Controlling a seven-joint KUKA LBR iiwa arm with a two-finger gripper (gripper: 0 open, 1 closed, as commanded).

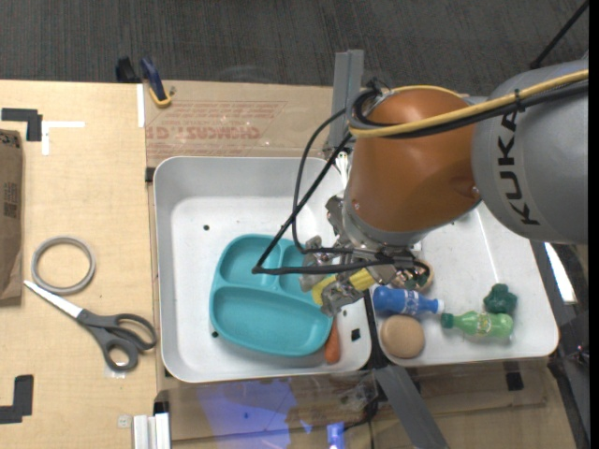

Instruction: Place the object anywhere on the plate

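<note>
Landmark: the teal plastic plate with two compartments lies in the left white bin, toward that bin's near right corner.
Arm: the grey arm with the orange band reaches in from the right and hangs over the seam between the bins, just right of the plate; black cables loop from it across the plate's upper right rim.
Gripper: the two-finger gripper sits under the orange band at the plate's right edge; the wrist and cables hide it, so I cannot tell how its jaws stand.
Yellow piece: a small yellow thing shows beside the gripper at the plate's right rim; perhaps it is the task's object, but the view is too cluttered to be sure.
Orange piece: a slim orange carrot-like object lies against the plate's lower right corner, off its surface.
Blue bottle: a small blue and white bottle lies on its side in the right white bin, right of the plate.
Egg: a tan egg-shaped object rests just below the bottle.
Green bottle: a green plastic bottle lies further right of the plate.
Dark green piece: a dark green lumpy object sits just above the green bottle.
Bench: grey-handled scissors and a roll of tape lie left of the plate, outside the bins.
</note>
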